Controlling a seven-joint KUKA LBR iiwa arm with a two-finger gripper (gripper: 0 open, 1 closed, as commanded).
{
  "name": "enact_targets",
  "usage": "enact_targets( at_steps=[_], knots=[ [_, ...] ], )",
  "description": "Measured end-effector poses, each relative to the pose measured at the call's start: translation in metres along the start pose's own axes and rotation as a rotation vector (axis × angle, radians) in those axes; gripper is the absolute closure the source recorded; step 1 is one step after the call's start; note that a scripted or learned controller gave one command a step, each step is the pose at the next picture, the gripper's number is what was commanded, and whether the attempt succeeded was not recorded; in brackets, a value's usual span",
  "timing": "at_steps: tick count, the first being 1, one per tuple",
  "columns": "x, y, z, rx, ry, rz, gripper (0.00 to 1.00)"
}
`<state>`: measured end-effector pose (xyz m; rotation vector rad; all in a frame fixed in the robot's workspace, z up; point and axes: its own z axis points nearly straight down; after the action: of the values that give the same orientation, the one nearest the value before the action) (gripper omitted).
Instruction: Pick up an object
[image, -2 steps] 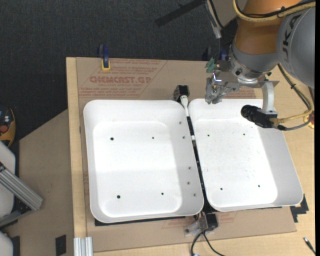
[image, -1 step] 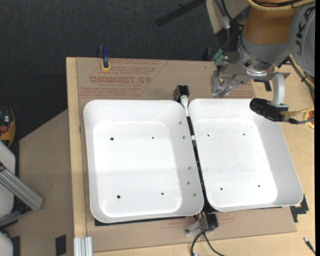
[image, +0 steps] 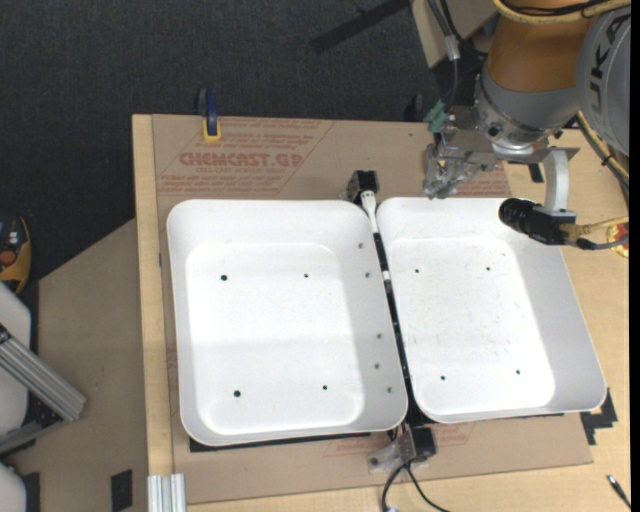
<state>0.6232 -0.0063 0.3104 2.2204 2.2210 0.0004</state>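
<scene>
The bench (image: 250, 150) bears the left bin (image: 190, 300) at nine o'clock and the right bin (image: 560, 330) at three, and the arm (image: 530, 60) at one o'clock hangs its gripper (image: 443, 178) just beyond the right bin's far rim, though I cannot tell whether it is spread or pressed together, nor where an object for picking lies.
</scene>
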Motion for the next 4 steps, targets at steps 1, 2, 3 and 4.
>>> enact_targets(
  at_steps=[1, 2, 3, 4],
  knots=[
    [-0.004, -0.004, -0.027, -0.005, 0.0, 0.0, 1.0],
    [0.048, 0.038, 0.039, 0.005, 0.002, -0.005, 1.0],
    [0.035, 0.01, 0.009, 0.003, 0.001, 0.002, 1.0],
    [-0.037, 0.027, -0.063, -0.01, -0.004, 0.007, 1.0]
  ],
)
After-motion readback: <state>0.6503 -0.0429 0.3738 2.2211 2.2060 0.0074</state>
